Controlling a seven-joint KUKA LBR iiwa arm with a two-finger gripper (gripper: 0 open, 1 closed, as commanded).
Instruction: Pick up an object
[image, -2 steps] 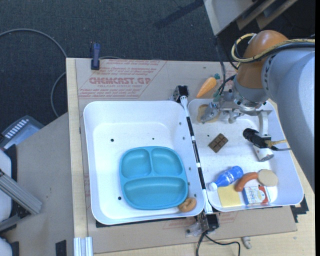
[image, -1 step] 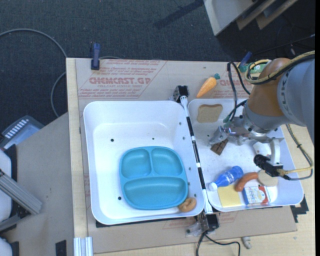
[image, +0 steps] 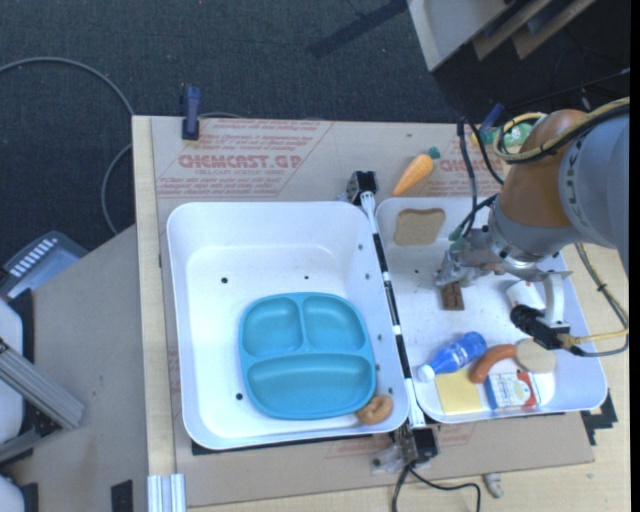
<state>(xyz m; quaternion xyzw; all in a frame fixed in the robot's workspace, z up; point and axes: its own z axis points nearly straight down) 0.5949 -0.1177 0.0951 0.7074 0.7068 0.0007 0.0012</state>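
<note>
My gripper (image: 457, 272) hangs low over the back half of the right bin (image: 580, 398), below the orange band of the arm. A small dark brown piece (image: 452, 297) lies on the bin floor right under its tip; whether they touch is unclear. A slice of toast (image: 418, 226) lies just behind and left of the gripper. Toward the front of this bin lie a blue bottle (image: 455, 355), a reddish sausage (image: 492, 361), a yellow block (image: 462, 393) and a printed packet (image: 514, 390).
The left bin (image: 200, 250) holds a blue divided plate (image: 305, 355), with a brown pastry (image: 376, 408) at its front right corner. A toy carrot (image: 413, 172) lies on the bench behind the bins. A black cable (image: 545, 330) crosses the right bin's right side.
</note>
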